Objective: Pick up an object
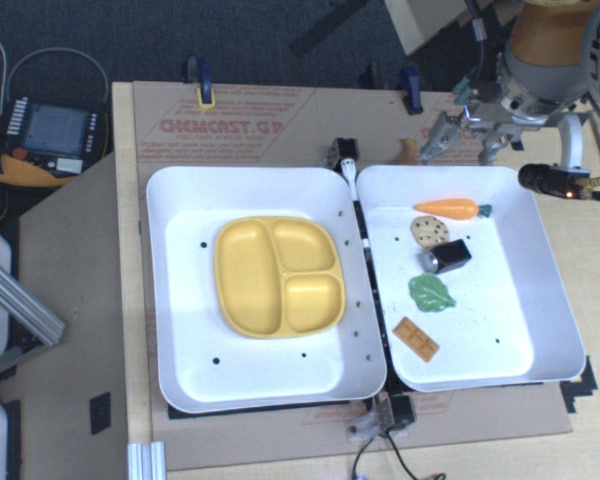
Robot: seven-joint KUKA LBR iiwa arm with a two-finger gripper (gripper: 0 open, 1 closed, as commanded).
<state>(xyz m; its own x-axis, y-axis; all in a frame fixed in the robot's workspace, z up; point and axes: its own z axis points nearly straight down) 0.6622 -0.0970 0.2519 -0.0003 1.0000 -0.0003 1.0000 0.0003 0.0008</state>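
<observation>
The right bin [540, 298] holds several small items. An orange carrot [445, 208] lies near its far wall. Below the carrot sit a round speckled cookie [429, 231], a black and silver cylinder [448, 257], a green leafy piece [432, 293] and a brown cracker [416, 339]. My gripper [467, 140] hangs over the cardboard just beyond the far rim of the right bin. It is open, with nothing between its fingers, and stands apart from every item.
The left bin [180, 348] holds a yellow divided plate [278, 274]. A black bracket [344, 153] sits at the far end of the seam between the bins. Blue clamps [204, 78] hold the cardboard at the back edge.
</observation>
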